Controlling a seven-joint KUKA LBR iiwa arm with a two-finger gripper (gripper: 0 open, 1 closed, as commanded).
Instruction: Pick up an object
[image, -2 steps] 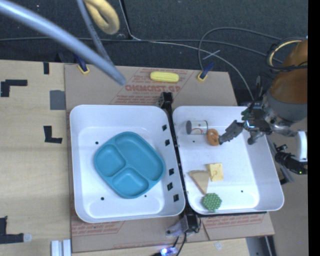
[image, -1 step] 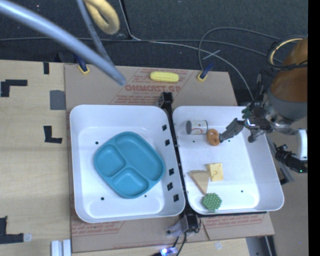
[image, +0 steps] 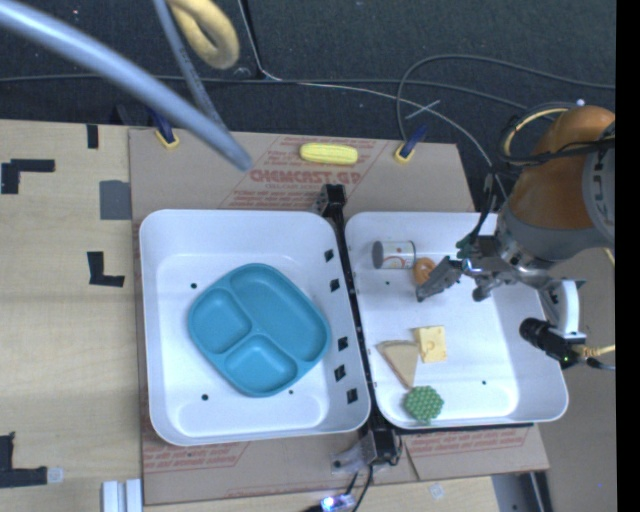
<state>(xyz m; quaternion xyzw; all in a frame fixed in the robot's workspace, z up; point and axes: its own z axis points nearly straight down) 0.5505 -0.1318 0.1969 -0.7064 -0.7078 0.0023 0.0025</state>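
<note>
1. We see the gripper (image: 462, 278) hanging over the right bin (image: 530, 405), fingers spread open, nothing between them.
2. Nearest target, we reckon: the small orange ball (image: 425, 268), just left of the gripper's left finger, beside a small can (image: 394, 254) lying with its long axis left-right.
3. Nearer us lie a yellow cheese block (image: 432, 343), a tan wedge (image: 399, 360) and a green ball (image: 423, 403).
4. The left bin (image: 170, 400) holds a blue tray (image: 258, 328).

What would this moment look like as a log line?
gripper: open, holding nothing | near: orange piece | right bin | blue tray: left bin
</note>
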